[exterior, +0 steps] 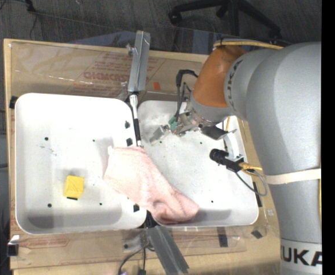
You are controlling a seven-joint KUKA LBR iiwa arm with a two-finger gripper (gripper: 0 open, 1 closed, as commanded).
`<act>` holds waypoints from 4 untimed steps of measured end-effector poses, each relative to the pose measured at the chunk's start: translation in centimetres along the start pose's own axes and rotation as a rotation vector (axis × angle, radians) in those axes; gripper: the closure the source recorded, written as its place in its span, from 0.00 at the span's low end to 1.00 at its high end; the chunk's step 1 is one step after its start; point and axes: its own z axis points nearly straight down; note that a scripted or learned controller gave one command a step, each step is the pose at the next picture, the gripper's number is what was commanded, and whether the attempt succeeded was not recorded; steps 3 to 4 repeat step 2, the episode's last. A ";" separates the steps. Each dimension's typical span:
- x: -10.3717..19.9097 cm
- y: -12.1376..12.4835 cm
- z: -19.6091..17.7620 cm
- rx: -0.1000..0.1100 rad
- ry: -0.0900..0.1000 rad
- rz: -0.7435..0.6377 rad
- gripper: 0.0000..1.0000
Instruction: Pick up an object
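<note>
A pink cloth (pixel 147 182) lies draped over the divider between the two bins, most of it in the right bin (pixel 236 208). A small yellow block (pixel 74 187) sits in the lower left of the left bin (pixel 35 110). My gripper (pixel 168 128) is low in the upper part of the right bin, above and to the right of the cloth, apart from it. The fingers are small and partly hidden by the wrist.
The grey arm with its orange band (pixel 216 76) covers the right side of the right bin. A black cable fitting (pixel 225 159) juts from the arm over the bin. A metal bar (pixel 137 67) stands behind the divider.
</note>
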 end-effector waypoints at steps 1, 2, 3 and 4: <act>0.9 -2.8 0.9 0.002 0.002 0.368 0.00; -2.6 1.6 0.8 -0.002 0.001 0.708 0.00; -2.6 1.6 0.8 -0.002 0.001 0.708 0.00; -2.6 1.6 0.8 -0.002 0.001 0.708 0.00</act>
